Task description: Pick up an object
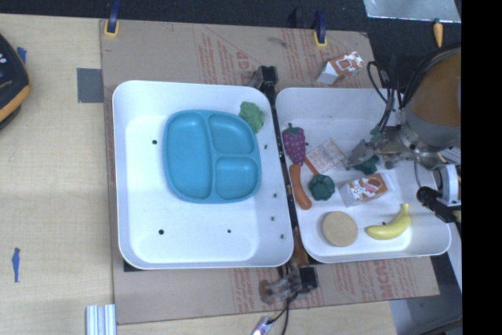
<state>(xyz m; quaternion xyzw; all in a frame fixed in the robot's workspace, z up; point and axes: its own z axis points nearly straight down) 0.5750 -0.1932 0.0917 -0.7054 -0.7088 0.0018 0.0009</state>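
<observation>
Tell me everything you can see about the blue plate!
The blue plate is light blue and looks like smooth plastic, with rounded corners. Raised ridges split it into three sections: one big one on the left and two smaller ones on the right. It lies flat, turned slightly, in the middle of the left bin. A leafy green toy sits right at its top right corner, on or against the rim.

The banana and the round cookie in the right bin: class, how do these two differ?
The banana is yellow, the round cookie tan. The banana is long and curved, the cookie a flat disc. The banana lies nearer the bin's right corner, the cookie to its left. Both rest side by side near the right bin's front rim.
</observation>
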